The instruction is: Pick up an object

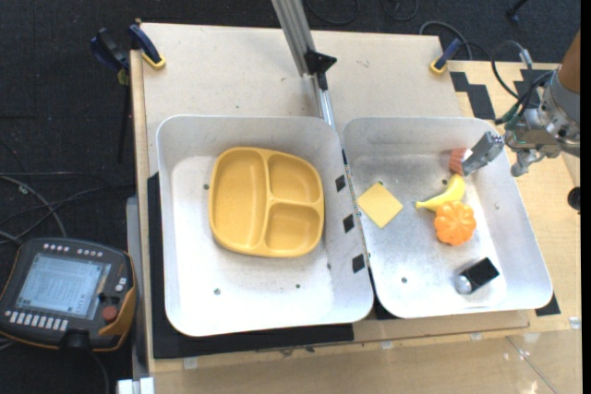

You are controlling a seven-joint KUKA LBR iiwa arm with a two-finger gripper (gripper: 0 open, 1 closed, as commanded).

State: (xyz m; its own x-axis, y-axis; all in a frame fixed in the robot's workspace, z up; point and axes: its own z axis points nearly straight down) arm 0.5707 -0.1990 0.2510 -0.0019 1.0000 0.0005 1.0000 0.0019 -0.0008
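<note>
Two shallow white bins sit side by side on the tabletop [231, 69]. The left bin [185, 291] holds one yellow divided plate [268, 201] with three compartments, lying flat near its middle. The right bin [517, 263] holds five things: a flat yellow square [379, 204] near its left wall, a yellow banana [444, 195] touching an orange pumpkin-like toy [454, 223] just below it, a small black and silver object [476, 275] toward the lower right, and a reddish object [456, 160] at the upper right.

That reddish object is partly covered by one finger, so its shape is hard to make out. The gripper [503, 154] reaches in from the right edge of the frame, the arm cut off there; its fingers [482, 152] stand spread apart, grasping nothing, one over the bin's upper right and the other beyond the rim.
</note>
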